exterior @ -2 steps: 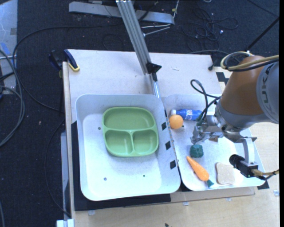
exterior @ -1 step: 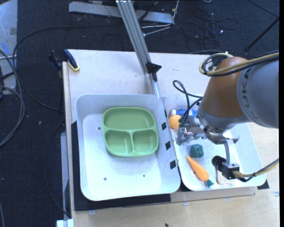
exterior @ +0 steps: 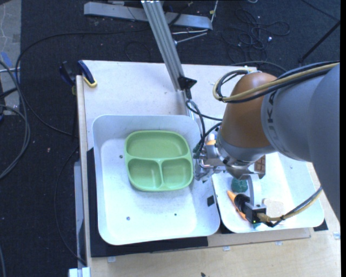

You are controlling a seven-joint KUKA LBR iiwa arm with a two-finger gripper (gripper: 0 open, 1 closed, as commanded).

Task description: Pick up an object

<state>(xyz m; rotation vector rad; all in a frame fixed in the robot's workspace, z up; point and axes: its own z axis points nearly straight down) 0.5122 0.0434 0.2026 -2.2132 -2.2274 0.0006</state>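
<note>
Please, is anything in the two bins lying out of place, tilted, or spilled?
Nothing stands out. The green divided plate lies flat in the left bin, slightly turned against its walls. The arm covers much of the right bin, so its small objects cannot be judged.

Pale wooden bench (exterior: 135, 86) on a dark carpeted floor (exterior: 38, 162), black cables (exterior: 32, 116) looping across the floor at left and top, a slanted metal pole (exterior: 165, 43) rising from a grey base (exterior: 140, 13), even overhead light.
</note>
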